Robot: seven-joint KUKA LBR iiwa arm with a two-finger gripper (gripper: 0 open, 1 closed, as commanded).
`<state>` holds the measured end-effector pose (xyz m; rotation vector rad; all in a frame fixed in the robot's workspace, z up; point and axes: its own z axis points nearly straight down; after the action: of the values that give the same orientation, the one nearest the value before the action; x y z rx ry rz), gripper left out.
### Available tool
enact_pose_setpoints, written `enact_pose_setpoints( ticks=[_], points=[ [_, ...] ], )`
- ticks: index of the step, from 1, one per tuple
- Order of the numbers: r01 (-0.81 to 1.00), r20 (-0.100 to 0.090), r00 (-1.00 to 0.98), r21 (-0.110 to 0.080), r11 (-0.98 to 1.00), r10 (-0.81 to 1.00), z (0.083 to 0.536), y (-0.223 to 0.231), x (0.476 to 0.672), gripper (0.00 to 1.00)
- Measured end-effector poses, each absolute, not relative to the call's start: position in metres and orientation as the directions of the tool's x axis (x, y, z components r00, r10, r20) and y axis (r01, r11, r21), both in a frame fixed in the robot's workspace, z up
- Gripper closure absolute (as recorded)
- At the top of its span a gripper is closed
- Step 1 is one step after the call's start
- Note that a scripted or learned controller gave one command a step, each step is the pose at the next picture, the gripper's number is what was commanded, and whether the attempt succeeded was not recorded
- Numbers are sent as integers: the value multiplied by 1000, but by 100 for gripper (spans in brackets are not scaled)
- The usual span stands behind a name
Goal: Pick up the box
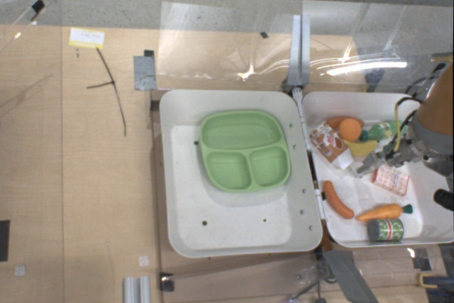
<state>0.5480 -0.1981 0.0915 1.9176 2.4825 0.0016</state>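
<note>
Closest to the camera, a small can (pixel 385 229) lies on its side at the front edge of the right bin (pixel 425 241), with a toy carrot (pixel 383 211) just behind it and a sausage (pixel 338 200) toward the bin's left wall. Behind these, near the bin's back-left corner, a printed box (pixel 328 140) rests beside an orange (pixel 349 129) and a yellow piece (pixel 363 147). A second small box (pixel 391 179) lies near the middle, just beside the gripper (pixel 377 161). Whether its grip is loose or closed I cannot tell, and nothing visibly sits in it. Crowding looks like the main risk: the tool may close on a neighbour or push the box sideways. Flat, thin packaging could also slip from a shallow pinch. In the left bin (pixel 234 241) sits a green divided tray (pixel 245 150).
</note>
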Motion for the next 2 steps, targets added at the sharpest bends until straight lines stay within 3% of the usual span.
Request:
enact_pose_setpoints(
  ticks=[1, 2],
  points=[
    [968, -7, -252, 10, 252, 968, 104, -199, 550, 100],
    [909, -7, -417, 10, 417, 909, 275, -135, 562, 100]
  ],
)
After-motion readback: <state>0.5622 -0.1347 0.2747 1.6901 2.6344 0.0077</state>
